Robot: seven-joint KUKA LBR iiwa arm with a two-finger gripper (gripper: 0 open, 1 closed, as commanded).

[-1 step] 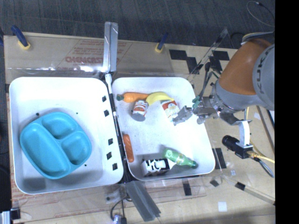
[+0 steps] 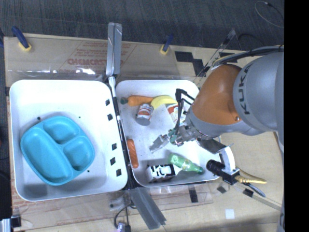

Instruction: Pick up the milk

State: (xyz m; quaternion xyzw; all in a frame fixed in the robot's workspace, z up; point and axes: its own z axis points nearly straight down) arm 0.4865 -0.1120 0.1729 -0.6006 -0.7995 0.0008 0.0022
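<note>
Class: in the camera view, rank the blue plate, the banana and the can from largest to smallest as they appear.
1. blue plate
2. banana
3. can
The banana and can look close in size, so that order is unsure.

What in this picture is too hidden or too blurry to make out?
- Red-and-white item by the banana: partly behind the arm; what it is can't be told.
- Milk: label too small to read.
- Gripper: fingers too small and blurred to judge.
- Can: print too small to read.
- Right bin: the arm covers its right part.
</note>
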